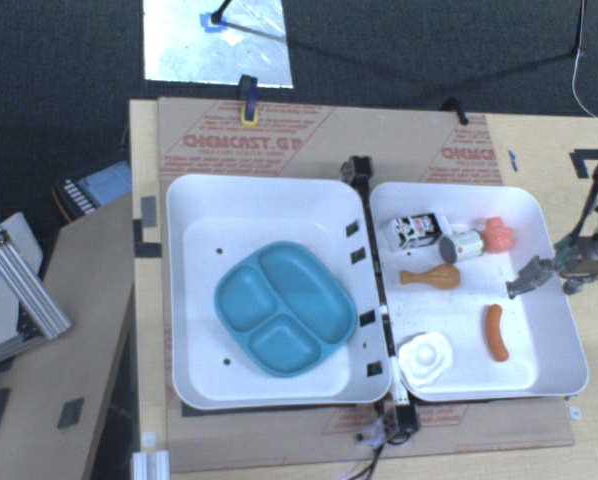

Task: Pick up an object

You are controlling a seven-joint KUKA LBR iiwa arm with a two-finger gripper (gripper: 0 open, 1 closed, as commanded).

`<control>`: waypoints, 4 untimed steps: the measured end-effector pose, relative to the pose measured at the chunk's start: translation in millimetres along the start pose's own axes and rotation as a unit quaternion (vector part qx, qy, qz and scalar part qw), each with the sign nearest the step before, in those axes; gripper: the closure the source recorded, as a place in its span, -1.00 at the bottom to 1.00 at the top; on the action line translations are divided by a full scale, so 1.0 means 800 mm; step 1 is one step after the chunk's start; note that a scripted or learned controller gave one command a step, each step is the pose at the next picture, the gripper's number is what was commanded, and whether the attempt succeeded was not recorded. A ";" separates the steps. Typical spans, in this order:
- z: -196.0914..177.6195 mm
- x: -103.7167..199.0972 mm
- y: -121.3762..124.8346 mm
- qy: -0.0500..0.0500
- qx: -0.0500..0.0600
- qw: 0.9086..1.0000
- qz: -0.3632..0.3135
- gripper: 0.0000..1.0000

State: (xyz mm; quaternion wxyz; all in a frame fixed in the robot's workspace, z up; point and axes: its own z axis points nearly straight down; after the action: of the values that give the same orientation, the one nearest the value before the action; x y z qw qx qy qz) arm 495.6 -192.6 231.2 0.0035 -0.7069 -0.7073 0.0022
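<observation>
The right bin (pixel 564 353) holds several small objects. A black-and-white carton (pixel 416 231) lies at the back next to a silver can (pixel 466 245) and a pink toy (pixel 496 234). In the middle lies a brown drumstick (pixel 431 278). An orange sausage (pixel 496 332) sits to the right, and a white round piece (pixel 424 358) rests at the front left corner. My gripper (pixel 527 277) hangs over the bin's right side, above the sausage and right of the drumstick, with nothing seen in it.
The left bin (pixel 194 268) holds a blue divided plate (pixel 284 308). A black divider with clips (pixel 371 268) runs between the bins. Cardboard (pixel 279 143) lies under both bins. A yellow clamp (pixel 249 103) stands at the back edge.
</observation>
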 end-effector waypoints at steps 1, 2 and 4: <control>-0.006 0.000 0.003 -0.001 -0.005 1.000 -0.002 -1.00; 0.050 0.009 0.008 -0.001 -0.003 1.000 -0.001 -1.00; 0.186 0.017 0.012 0.000 -0.003 1.000 0.000 -1.00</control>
State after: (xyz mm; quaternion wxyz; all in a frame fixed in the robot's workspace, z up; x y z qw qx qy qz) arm 503.8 -178.6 82.1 0.0011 -0.7072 -0.7070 0.0002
